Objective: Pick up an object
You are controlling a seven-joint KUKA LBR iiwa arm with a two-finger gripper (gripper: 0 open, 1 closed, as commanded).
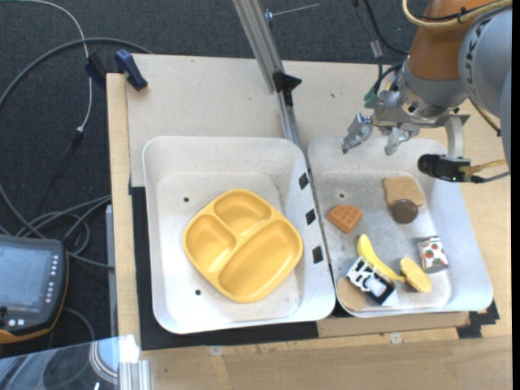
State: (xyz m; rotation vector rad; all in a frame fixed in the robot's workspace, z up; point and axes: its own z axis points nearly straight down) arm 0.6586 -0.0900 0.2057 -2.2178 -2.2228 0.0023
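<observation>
We see the gripper (377, 136) at about 1 o'clock in the camera view, hanging over the far edge of the right bin (471, 250). Its two fingers (355, 133) are spread apart with nothing between them, so the jaws stand open and grip nothing. The grey arm with the orange band (455, 6) comes in from 2 o'clock.

Candidate objects all sit in the right bin, at 3 to 5 o'clock from frame centre. We count: a tan bread-like slice (403, 189) with a brown round piece (405, 210) touching its near edge, both just below the gripper but apart from it; a small orange waffle (345, 217) at the bin's left side; a yellow banana (375, 258) lower down; a black-and-white item (370, 280) touching the banana at 7 o'clock of it; a yellow wedge (416, 275) just right of the banana; a small red-and-white carton (433, 254) at the wedge's 1 o'clock, near it.

The left bin (162, 218) holds a yellow divided plate (242, 244) with three compartments, lying flat near the bin's middle.

At 11 o'clock a blue clamp (130, 68) sits on the bench corner (203, 96). A metal bar (258, 35) runs from 12 o'clock down to the gap between the bins. A tablet-like device (28, 283) lies at 8 o'clock off the bench.
</observation>
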